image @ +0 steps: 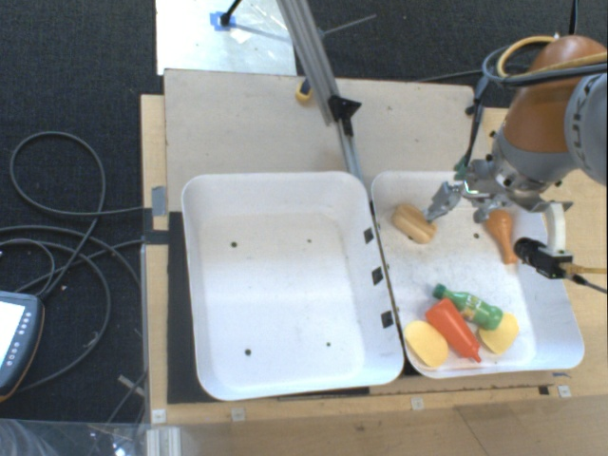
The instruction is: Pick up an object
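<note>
Fingers of my gripper [454, 196] hang spread, apparently gripping nothing, just right of the tan bread roll [413, 223] in the right bin [560, 335].

lab; bench [285, 122], loose cables [57, 207]

A pale wooden desk [256, 122] stands on dark carpet [76, 55]. Black cables [57, 207] loop across the floor at the left of the frame, and a white sheet [204, 36] lies at the upper middle.
</note>
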Controlling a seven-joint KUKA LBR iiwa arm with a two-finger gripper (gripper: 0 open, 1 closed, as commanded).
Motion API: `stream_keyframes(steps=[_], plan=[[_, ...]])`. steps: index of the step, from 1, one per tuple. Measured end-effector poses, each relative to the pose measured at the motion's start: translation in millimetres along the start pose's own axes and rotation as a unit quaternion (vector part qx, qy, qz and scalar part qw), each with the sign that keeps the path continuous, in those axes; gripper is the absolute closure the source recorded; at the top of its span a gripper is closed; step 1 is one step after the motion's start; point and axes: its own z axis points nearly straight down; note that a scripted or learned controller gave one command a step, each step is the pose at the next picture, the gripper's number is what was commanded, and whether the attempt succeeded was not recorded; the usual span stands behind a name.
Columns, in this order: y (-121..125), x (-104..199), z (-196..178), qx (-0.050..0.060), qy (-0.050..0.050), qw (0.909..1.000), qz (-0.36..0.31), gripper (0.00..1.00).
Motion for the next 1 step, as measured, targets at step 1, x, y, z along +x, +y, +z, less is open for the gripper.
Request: stream_keyframes(steps=[1], plan=[[0.9,-0.2,-2.5,-0.002,0.000,1.0000,0.000,0.00]])
